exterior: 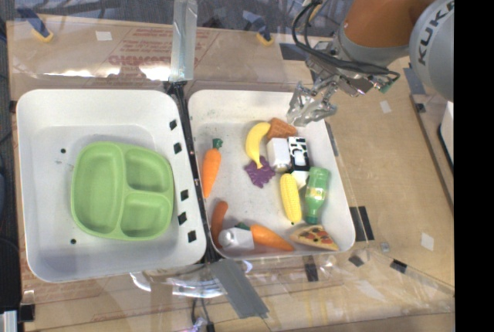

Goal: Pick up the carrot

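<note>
A carrot (210, 171) with a green top lies along the left wall of the right bin (231, 108). Near the bin's front edge, a second carrot (267, 237) rests beside a small white cup (232, 239). A short orange piece (218, 213) sits between the two. My gripper (312, 106) hovers over the bin's far right corner, above an orange wedge (280, 127), well to the right of the carrots. Its fingers (299, 102) are spread open with nothing between them.
The right bin also holds a banana (255, 142), purple grapes (260, 172), a white and black box (296, 153), corn (290, 198), a green bottle (316, 194) and a pizza slice (314, 237). A green divided plate (122, 190) lies in the left bin (46, 114).
</note>
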